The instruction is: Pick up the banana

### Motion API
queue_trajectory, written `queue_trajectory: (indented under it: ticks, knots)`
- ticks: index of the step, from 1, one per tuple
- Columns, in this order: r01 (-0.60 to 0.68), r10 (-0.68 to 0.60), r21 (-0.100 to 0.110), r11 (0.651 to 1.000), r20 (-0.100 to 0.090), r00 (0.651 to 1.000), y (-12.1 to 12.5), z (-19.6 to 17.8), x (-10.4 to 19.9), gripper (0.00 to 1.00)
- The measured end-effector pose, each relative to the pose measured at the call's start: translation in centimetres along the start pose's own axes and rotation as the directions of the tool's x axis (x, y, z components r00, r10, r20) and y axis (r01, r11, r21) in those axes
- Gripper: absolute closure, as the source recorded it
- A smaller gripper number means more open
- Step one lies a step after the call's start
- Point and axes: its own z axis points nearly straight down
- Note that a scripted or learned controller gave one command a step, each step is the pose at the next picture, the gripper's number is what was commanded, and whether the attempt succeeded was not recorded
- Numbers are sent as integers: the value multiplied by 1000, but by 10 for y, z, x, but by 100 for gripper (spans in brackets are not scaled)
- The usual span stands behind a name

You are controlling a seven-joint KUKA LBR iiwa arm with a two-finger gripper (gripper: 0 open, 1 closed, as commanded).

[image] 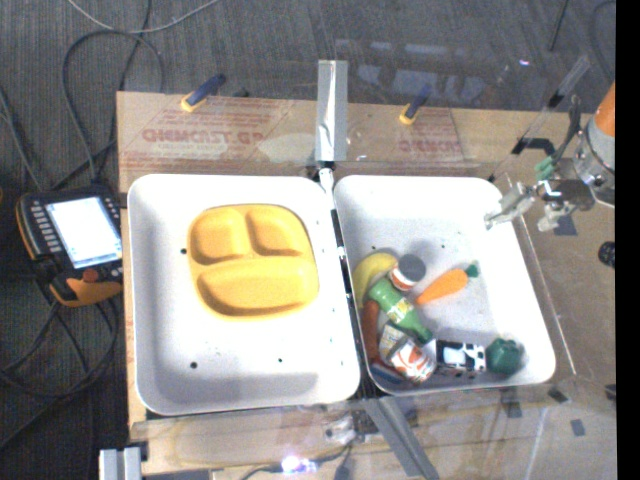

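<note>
— Banana [372, 267]?
— Right bin [520, 268], left side, touching the green bottle [393, 304], carrot [443, 284] nearby.
— Left bin [150, 298]?
— Yellow tray [254, 259].
— Gripper [520, 204]?
— Over the right bin's far right corner, fingers apart, holding nothing.

light: bright, even | shadows: soft | glare: white bins [235, 393] (slightly washed out) | focus: mildly soft

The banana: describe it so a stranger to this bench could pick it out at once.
Look in the right-hand white bin, at the pile of toys along its left wall. The banana lies at the top of that pile, partly under a green bottle. It is the only plain yellow, curved piece there; the carrot to its right is orange with a green tip.
</note>
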Motion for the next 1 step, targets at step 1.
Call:
queue_trajectory:
  ticks: [1]
  knots:
    - [185, -185, 0, 983, 3, 983, 74, 82, 41, 0]
